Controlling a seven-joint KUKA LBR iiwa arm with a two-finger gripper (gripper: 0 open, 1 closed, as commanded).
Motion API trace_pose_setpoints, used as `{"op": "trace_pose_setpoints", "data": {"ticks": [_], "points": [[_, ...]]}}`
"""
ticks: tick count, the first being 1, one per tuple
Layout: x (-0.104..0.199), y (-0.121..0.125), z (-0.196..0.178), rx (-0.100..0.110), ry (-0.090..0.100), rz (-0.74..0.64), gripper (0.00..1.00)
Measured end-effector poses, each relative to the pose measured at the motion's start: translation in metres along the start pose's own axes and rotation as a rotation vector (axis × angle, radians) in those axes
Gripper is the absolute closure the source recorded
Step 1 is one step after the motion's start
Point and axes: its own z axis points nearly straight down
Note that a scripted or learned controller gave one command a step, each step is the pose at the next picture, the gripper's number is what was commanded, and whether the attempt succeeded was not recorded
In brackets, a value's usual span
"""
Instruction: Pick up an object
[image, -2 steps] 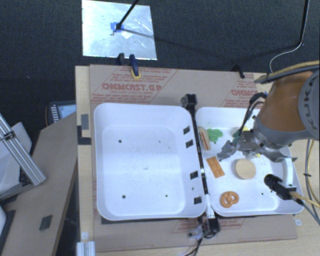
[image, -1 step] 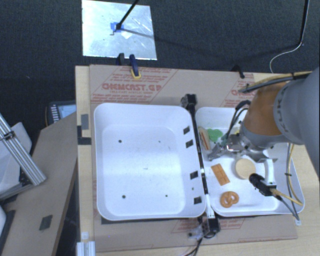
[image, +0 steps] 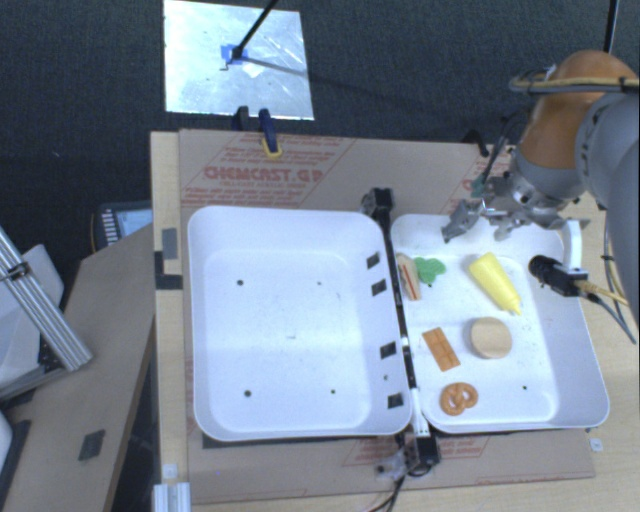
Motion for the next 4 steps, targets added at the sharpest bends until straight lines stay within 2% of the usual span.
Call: {"op": "trace_pose_setpoints", "data": {"ticks": [1,2,3,4], "points": [[0.074,-0.110,-0.013,0.022,0.009,-0.003,0.00],[0.070,-0.157,-0.021,0.019,0.005,0.006,0.00],[0.175,-0.122,-0.012,0.014,0.008,-0.009,0.00],[0.168,-0.122,-0.023,0.014,0.006,0.001,1.00]]}}
